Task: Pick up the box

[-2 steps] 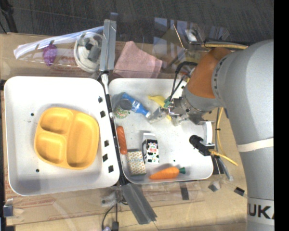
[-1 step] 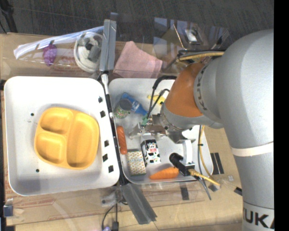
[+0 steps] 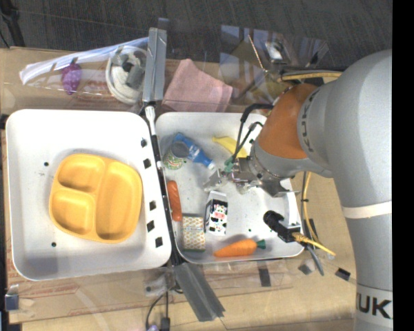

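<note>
Pincer (image 3: 225, 177) is low inside the right bin (image 3: 254, 216), mid-floor. Can't tell if it's wide or narrow, the view doesn't resolve it.

Box (image 3: 217, 217), cow print, lies on the bin floor just below the pincer in the view, not touching it. A patterned pad (image 3: 193, 232) sits beside the box, down-left of the pincer. A banana (image 3: 225, 143) is just above the pincer. A blue bottle (image 3: 193, 152) and a green can (image 3: 174, 158) are up-left, and an orange stick (image 3: 174, 200) is left along the bin wall. A carrot (image 3: 238, 248) is further below, at the bin edge.

Well left is the left bin (image 3: 27, 150), holding a yellow divided plate (image 3: 96, 196). Far above, off the bins, is a pink cloth (image 3: 196, 88).
</note>
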Controlling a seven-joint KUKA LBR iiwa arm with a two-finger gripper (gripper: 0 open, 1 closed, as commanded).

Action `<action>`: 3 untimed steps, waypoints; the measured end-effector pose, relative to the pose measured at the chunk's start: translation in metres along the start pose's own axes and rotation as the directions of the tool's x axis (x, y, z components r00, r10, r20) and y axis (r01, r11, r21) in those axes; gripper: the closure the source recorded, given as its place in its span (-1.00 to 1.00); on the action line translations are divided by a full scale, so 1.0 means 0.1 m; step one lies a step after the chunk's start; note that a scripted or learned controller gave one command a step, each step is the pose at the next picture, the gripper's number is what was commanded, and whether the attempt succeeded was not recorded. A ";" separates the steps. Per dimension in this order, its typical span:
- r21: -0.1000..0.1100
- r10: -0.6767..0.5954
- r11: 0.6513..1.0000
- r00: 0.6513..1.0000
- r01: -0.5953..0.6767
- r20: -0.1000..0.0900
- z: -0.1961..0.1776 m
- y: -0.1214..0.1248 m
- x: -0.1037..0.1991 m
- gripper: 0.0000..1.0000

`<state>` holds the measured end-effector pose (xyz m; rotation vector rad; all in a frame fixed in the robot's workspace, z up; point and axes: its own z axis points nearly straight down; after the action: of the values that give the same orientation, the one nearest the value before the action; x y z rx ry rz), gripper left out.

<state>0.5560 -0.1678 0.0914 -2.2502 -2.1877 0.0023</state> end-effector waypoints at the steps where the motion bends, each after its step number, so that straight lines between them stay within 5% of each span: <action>1: 0.000 0.071 0.997 0.997 -0.071 0.001 -0.01 0.52 0.01 -1.00; 2: 0.003 0.120 0.993 0.993 -0.120 0.001 0.01 -0.04 0.68 -1.00; 3: 0.000 0.035 0.999 0.999 -0.035 0.000 0.00 0.36 0.06 -1.00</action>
<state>0.5925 -0.1625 0.0915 -2.2881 -2.1481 0.0023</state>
